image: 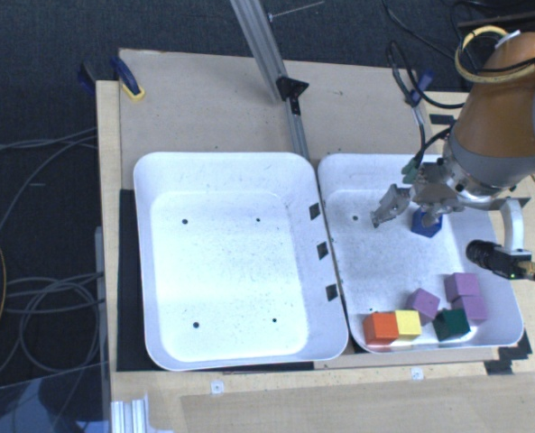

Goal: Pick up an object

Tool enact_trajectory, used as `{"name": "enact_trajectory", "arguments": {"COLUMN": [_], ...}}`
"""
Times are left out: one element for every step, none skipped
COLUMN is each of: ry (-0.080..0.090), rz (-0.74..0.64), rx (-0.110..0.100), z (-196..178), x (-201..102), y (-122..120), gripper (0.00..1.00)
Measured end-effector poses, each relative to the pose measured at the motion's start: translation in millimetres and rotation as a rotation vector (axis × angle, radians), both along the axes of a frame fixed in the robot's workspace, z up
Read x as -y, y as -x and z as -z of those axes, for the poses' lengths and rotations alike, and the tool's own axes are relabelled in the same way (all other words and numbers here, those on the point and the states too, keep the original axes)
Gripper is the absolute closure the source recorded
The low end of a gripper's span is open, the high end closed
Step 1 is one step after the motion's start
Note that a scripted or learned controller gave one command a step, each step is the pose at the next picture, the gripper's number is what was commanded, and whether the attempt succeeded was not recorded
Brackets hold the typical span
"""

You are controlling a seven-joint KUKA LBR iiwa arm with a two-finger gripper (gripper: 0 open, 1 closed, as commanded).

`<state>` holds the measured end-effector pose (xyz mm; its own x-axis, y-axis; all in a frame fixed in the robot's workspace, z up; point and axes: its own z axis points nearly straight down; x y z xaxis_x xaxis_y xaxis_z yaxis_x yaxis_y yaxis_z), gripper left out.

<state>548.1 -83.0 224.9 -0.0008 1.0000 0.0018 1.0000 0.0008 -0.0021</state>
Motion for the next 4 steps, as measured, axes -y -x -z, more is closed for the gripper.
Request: {"name": "enact_trajectory", "arguments": {"ry": [0.000, 0.000, -0.001, -0.001], "rz": [0.000, 0.001, 0.002, 0.001], "rx": [0.001, -0.007, -0.007, -0.003], "z": [0.0, 62.7, 122.2, 125.9], "x": [0.1, -0.2, 4.4, 3.8], "y": [-0.1, 5.2, 13.6, 13.9], "gripper": [0.00, 0.00, 0.00, 0.00]}}
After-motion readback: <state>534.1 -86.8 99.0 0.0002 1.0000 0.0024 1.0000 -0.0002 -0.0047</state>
